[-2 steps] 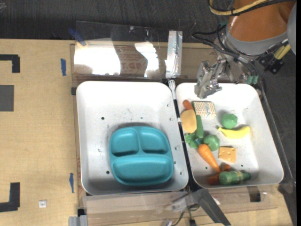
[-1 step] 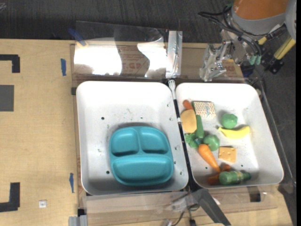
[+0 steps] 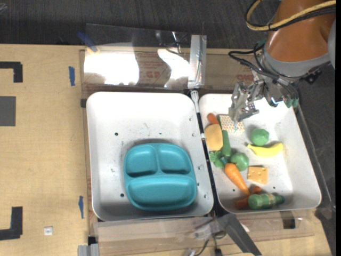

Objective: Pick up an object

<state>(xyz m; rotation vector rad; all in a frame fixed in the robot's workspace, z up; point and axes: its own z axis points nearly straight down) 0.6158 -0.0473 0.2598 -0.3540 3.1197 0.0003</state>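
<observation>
Hovering at the twelve o'clock end of the right bin (image 3: pixel 306 159): end effector (image 3: pixel 241 111), grip state impossible to tell. Lying just below it, toward six o'clock: green ball (image 3: pixel 260 137), banana (image 3: pixel 267 150), carrot (image 3: pixel 235 176), cheese wedge (image 3: pixel 258 174). Resting in the left bin (image 3: pixel 106 116) toward six o'clock: teal divided tray (image 3: pixel 159 176).

Glossy plastic teal tray (image 3: pixel 159 176); smooth white bins (image 3: pixel 101 143); matt cardboard bench (image 3: pixel 40 159).

we take this for a robotics lab: a taped cardboard-covered bench (image 3: pixel 37 159), two white bins (image 3: pixel 106 121), toy food (image 3: pixel 234 176), and a cabled grey-and-orange arm (image 3: pixel 298 25) overhead.
</observation>
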